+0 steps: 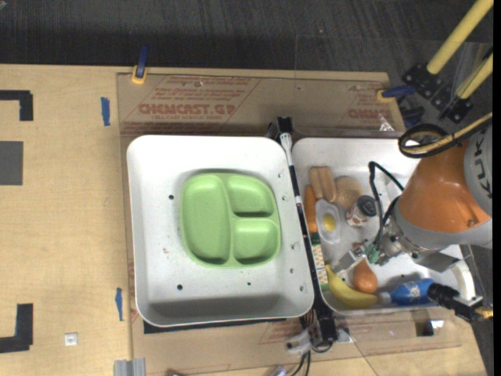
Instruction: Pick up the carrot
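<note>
Nearest the right white bin's [344, 149] front edge, a yellow banana [347, 290] is lying; the slim orange carrot [311, 208] is hugging its left wall. Whether the pincer [374, 251] is clenched, nobody can tell.

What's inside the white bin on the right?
The right bin holds a carrot, a banana, a fried egg and a blue bottle. The arm covers the bin's far side.

The cardboard sheet [196, 100] behind the bins bears red print — the large line seems to read "CHEMCAST GP". Smaller red lines above it, and more at its right corner, are too blurred to read.
</note>
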Tool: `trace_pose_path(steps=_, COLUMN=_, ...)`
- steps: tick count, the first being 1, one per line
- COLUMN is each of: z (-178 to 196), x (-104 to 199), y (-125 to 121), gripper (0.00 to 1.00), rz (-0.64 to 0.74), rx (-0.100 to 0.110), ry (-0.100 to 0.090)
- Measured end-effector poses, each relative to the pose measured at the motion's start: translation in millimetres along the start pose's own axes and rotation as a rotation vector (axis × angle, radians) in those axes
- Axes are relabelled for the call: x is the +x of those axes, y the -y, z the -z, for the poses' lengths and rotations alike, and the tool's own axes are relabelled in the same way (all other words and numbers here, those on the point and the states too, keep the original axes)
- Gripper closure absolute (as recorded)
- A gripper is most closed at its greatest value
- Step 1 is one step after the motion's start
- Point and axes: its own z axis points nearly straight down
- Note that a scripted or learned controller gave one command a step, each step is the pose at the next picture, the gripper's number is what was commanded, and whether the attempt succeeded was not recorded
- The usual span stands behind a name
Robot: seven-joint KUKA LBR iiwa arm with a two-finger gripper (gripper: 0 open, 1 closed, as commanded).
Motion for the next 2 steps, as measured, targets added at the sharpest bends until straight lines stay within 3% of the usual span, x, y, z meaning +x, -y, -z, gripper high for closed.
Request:
trace_pose_path(steps=1, z=10, x=-1, y=-2, gripper=1.0, rz=-0.003, rx=-0.005, ry=0.004)
trace_pose_path(steps=2, z=89, x=53, y=-22, gripper=1.0, rz=-0.316, rx=-0.001, ry=0.0)
